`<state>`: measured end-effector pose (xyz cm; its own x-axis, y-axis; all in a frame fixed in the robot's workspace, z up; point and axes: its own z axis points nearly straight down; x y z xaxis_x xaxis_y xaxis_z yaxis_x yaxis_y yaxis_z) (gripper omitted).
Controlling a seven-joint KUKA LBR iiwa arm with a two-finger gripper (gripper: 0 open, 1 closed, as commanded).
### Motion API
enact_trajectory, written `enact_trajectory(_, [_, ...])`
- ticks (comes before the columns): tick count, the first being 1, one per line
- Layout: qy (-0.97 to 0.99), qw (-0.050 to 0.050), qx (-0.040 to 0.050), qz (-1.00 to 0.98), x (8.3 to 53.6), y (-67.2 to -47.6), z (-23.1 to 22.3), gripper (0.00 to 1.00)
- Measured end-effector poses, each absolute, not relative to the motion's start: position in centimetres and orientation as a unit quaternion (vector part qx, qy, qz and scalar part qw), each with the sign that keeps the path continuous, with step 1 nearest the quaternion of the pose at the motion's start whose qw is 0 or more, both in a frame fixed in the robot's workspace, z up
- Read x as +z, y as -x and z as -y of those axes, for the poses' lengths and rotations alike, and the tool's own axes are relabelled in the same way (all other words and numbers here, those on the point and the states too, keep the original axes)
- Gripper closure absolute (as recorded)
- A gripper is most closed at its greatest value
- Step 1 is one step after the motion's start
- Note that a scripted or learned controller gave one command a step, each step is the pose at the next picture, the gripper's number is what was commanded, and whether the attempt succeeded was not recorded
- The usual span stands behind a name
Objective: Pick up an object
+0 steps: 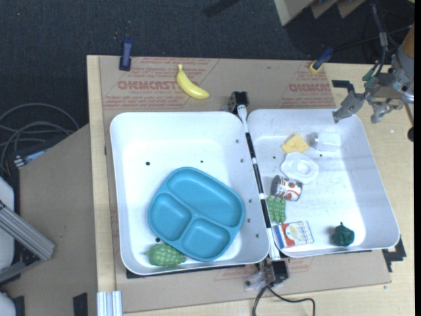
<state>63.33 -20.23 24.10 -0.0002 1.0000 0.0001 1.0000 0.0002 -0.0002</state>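
My gripper (360, 112) hangs over the far right corner of the right bin (375, 176), open, with nothing between its fingers. Below it the right bin holds a yellow wedge (295, 143), a clear white piece (327, 139), a white round lid (301, 168), a red and white can (287, 188) lying on its side, a green bumpy item (276, 209), a small printed box (294, 233) and a dark green object (342, 234). All of them lie apart from the gripper.
The left bin (131, 150) holds a blue divided plate (195, 212) and a green bumpy toy (164, 255) at its near edge. A yellow banana (191, 84) lies on the bench behind the bins. Clamps stand between the bins, at the far (238, 100) and near ends.
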Motion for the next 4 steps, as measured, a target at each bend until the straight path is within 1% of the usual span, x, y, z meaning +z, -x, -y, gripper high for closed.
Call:
enact_trajectory(2, [0.707, 0.001, 0.0001, 0.707, 8.4, -54.3, 10.2, 0.00])
enact_trajectory(3, [0.707, 0.002, 0.0005, 0.707, 8.4, -51.5, 9.7, 0.00])
enact_trajectory(4, [0.707, -0.001, -0.0003, 0.707, 8.5, -54.4, 11.3, 0.00])
